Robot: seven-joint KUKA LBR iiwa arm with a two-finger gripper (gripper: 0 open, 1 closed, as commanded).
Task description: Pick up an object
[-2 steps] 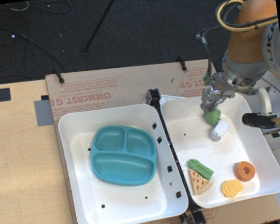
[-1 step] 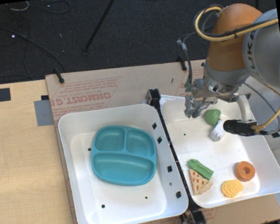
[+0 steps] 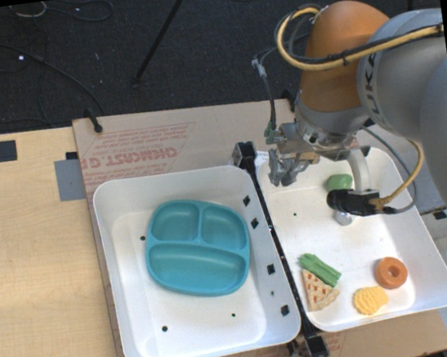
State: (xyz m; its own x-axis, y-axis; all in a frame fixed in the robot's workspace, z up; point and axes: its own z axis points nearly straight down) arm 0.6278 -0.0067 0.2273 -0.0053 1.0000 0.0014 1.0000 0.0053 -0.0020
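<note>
- Toys lie scattered in the right bin: a pizza slice with a green strip along its upper edge, a yellow waffle-like piece and an orange doughnut toward the near end, and a small green lump farther back.
- The left bin carries a teal divided plate, lying flat and well apart from the toys.
- The arm leans in from the right, and its end effector hangs over the far left corner of the right bin, close to the wall shared by the two bins.
- From where I stand I cannot tell whether it is released or clenched; the wrist hides that part, and I see nothing gripped there.
- No toy lies right under it; the green lump is nearest, beside a black fitting on the arm's cabling.
- All these pieces look like light play food, probably stiff plastic, so weight should be no trouble, but smooth skins may slip.
- The doughnut seems the friendliest grip: pinch across its ring from outside.
- The pizza slice lies flat and thin, so I would expect it to want a pinch across its narrow sides, low against the bin floor.
- The plate looks too broad and flat to grasp except at its rim.
</note>
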